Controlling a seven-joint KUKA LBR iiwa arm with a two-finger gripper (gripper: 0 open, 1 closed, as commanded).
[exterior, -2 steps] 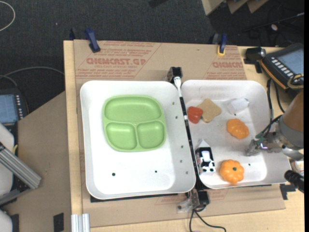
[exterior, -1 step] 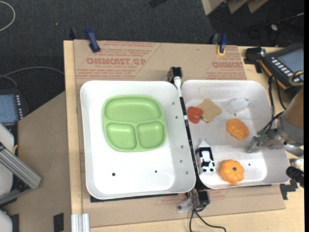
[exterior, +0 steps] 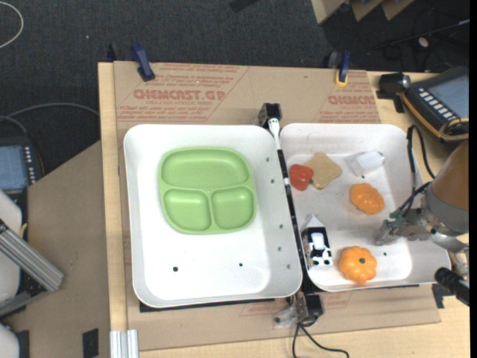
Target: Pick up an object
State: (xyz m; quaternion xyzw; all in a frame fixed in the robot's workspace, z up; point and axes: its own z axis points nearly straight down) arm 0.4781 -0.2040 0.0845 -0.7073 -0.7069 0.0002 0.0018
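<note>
In the right bin (exterior: pixel 387 136) we see several small things that could be picked. An orange toy pumpkin (exterior: pixel 357 264) with a green stem sits near the front wall, and just to its left a black-and-white cow figure (exterior: pixel 319 248) lies against the bin's left side. Farther back an orange fruit (exterior: pixel 367 198) rests near the middle, apart from the others. At the back left a red tomato-like piece (exterior: pixel 301 176) touches a tan slice of toast (exterior: pixel 324 170), and a small white block (exterior: pixel 369 160) lies behind the orange fruit toward the back wall.

The gripper (exterior: pixel 393 228) is low over the right side of this bin, to the right of the orange fruit and behind the pumpkin. We see nothing between its fingers, and it looks clear of every object; how far the fingers are parted we cannot tell, since they blur against the white floor.

The left bin (exterior: pixel 141 222) holds a green divided plate (exterior: pixel 207 189) with three compartments, lying flat toward the back. Both bins rest on a cardboard sheet (exterior: pixel 186 88) printed with red lettering.
</note>
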